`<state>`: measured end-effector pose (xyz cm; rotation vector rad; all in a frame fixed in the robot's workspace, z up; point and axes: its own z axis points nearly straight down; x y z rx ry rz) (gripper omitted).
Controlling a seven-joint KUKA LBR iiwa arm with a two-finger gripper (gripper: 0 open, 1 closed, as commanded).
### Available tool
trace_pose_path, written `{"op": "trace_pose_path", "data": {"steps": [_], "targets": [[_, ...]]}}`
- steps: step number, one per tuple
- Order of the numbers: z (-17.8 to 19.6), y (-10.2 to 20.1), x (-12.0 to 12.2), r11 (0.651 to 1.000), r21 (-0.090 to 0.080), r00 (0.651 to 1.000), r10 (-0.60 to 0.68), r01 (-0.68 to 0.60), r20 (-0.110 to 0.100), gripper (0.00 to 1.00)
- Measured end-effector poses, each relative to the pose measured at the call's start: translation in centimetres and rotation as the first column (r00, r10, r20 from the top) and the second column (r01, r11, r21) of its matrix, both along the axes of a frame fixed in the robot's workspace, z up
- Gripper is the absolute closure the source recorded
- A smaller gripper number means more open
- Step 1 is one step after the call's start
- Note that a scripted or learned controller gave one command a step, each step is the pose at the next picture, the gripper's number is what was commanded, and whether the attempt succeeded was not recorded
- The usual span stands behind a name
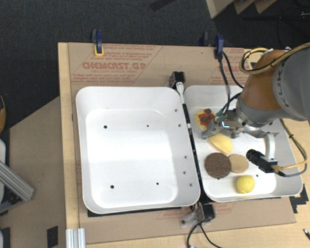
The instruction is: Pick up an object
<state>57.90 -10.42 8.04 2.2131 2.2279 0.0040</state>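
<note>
Hand (223, 124) low in right bin (284, 189), near its far-left corner; grip state: cannot tell. Pale yellow wedge (221, 142) just below hand, long axis slanting toward bin's near-right corner. Brown disc (217, 165), tan disc (238, 163), yellow ball (245, 184) nearer front edge. Worktop board (113, 65) printed "CHEMCAST".
</note>
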Motion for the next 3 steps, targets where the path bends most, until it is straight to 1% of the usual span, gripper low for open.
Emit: {"op": "trace_pose_path", "data": {"steps": [1,2,3], "targets": [[1.5,-0.4,-0.2,1.0,-0.002,1.0,-0.007,0.007,0.002,1.0],[1.4,-0.4,-0.2,1.0,-0.002,1.0,-0.007,0.007,0.001,0.0],[0.5,0.4,9.2,1.0,-0.003,1.0,-0.002,0.002,0.008,0.0]]}}
